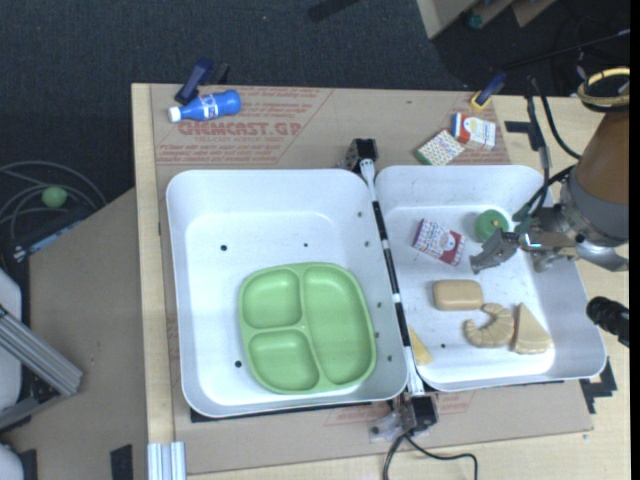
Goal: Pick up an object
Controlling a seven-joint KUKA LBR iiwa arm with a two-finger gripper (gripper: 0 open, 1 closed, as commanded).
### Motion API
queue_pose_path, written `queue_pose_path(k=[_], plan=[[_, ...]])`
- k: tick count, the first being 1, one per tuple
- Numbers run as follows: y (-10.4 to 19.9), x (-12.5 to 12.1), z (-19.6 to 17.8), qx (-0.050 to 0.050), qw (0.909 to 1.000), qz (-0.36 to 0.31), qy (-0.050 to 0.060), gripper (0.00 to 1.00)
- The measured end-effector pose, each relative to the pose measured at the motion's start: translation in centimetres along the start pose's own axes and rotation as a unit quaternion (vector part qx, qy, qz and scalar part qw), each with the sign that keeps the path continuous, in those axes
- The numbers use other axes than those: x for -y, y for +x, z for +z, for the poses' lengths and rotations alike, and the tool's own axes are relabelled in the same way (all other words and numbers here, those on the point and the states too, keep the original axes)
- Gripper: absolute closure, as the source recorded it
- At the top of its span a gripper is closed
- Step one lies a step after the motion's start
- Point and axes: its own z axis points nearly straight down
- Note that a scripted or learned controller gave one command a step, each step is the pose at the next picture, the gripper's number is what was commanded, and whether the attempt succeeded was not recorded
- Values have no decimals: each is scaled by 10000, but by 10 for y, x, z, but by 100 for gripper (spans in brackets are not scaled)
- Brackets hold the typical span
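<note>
The right bin (560,368) holds a red-and-white packet (437,240), a green round object (488,222), a tan block (457,294), a curved brown pastry piece (485,329) and a tan wedge (529,331). A small yellow piece (420,349) lies at its front left corner. My gripper (497,250) reaches in from the right, low over the bin. It sits just in front of the green object and to the right of the packet. Nothing shows as held.
In the left bin (200,218) lies a green divided plate (305,326). Behind the bins on the bench are a blue-and-white bottle (205,106) and small printed cartons (458,140). Cables run near the arm at the right.
</note>
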Motion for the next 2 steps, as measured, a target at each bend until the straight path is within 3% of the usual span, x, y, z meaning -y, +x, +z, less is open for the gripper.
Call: queue_pose_path(k=[1,2], plan=[[12,-43,73,-5,10000,0,15,0],[2,-33,149,0,10000,2,5,0]])
